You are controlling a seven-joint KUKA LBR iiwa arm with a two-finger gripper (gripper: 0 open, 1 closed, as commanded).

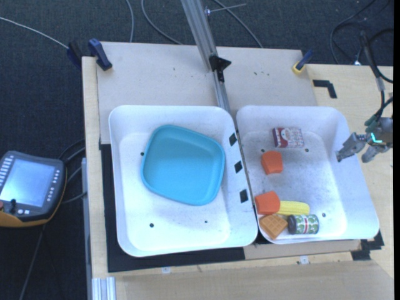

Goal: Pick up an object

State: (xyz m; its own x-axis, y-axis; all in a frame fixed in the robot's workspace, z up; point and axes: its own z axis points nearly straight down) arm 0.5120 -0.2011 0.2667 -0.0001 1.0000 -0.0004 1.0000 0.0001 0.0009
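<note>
the gripper [355, 150] is seen with fingers apart over the right bin's [350, 186] right rim, well apart from the corn cob [294, 207].

Right bin [350, 186]: red-white carton [287, 137] at back, orange block [272, 163] below it; red-orange block [267, 202], corn cob [294, 207], waffle piece [273, 225], small can [304, 224] clustered at front-left corner.

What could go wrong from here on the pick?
1. The corn, can, orange block and waffle-like piece sit bunched in the right bin's near corner; a grasp may catch two or slip off.
2. The gripper hangs at the bin's right rim and may clip it descending.
</note>
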